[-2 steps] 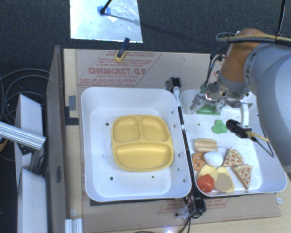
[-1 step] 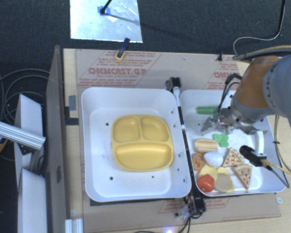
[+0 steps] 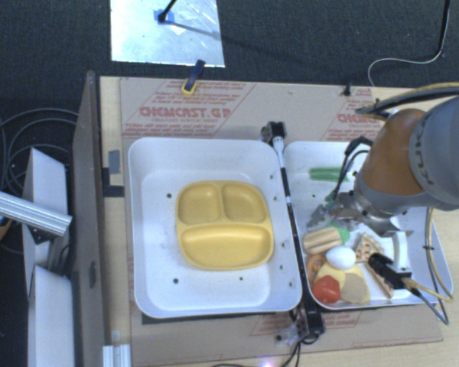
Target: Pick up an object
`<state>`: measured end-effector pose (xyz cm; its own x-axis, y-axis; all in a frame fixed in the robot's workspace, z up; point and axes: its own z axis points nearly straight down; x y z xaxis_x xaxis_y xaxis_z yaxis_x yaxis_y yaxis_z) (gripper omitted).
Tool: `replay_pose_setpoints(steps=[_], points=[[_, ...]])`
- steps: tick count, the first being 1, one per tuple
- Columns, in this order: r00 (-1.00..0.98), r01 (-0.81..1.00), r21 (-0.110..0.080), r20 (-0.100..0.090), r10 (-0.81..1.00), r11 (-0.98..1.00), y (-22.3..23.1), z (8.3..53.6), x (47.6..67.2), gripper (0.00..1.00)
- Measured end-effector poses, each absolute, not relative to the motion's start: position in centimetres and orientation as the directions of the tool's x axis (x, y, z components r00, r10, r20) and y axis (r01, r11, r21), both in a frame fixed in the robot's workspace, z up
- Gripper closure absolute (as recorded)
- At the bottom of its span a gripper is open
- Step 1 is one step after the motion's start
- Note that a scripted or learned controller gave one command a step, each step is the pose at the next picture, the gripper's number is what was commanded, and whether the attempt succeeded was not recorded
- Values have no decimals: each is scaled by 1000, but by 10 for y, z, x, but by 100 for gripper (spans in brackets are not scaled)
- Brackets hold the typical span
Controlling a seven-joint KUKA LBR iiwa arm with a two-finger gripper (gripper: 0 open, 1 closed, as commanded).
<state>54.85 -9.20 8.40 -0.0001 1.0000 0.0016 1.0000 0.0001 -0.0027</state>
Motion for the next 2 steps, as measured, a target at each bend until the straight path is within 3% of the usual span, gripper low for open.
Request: replay_pose_setpoints(steps=[1, 2], points=[[0, 1000, -1, 1, 1000, 0, -91, 84, 532, 0], [-1, 1000, 3, 1, 1000, 1, -91, 95, 534, 100]])
